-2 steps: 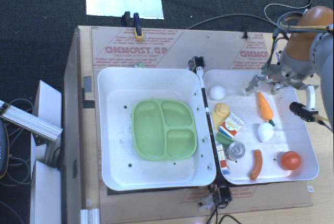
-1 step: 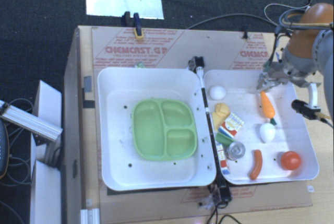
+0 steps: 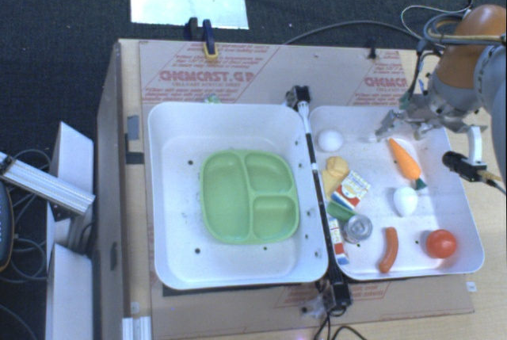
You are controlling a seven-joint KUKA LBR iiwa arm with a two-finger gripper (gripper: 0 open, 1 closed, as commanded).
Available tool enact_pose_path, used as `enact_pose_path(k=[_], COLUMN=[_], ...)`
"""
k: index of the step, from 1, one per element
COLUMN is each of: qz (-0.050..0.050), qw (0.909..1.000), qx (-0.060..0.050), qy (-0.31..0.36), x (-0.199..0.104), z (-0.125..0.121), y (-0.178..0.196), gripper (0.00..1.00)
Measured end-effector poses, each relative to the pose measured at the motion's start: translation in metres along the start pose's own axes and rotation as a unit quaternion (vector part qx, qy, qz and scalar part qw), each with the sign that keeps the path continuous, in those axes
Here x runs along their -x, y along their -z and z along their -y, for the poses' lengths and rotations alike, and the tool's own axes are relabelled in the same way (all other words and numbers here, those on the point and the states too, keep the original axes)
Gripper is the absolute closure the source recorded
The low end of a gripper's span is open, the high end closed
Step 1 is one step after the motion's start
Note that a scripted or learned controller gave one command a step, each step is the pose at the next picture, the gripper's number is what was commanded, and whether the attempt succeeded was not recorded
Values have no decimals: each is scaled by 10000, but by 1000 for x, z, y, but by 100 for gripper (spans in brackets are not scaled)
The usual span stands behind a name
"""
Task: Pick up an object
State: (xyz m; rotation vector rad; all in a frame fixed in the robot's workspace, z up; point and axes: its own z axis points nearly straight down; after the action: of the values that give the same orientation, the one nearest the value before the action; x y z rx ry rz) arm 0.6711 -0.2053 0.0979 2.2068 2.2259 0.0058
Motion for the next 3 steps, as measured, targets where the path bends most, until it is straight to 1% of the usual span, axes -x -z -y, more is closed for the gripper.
enact_pose_path(k=[1,2,3], qz=[-18,0,1], qw=[10000,10000,10000], qx=[-31,2,0], qy=[-17,-1,1], x=[0,0,0], z=[1,0,0], y=[-11,0,0], gripper=[0,100,0])
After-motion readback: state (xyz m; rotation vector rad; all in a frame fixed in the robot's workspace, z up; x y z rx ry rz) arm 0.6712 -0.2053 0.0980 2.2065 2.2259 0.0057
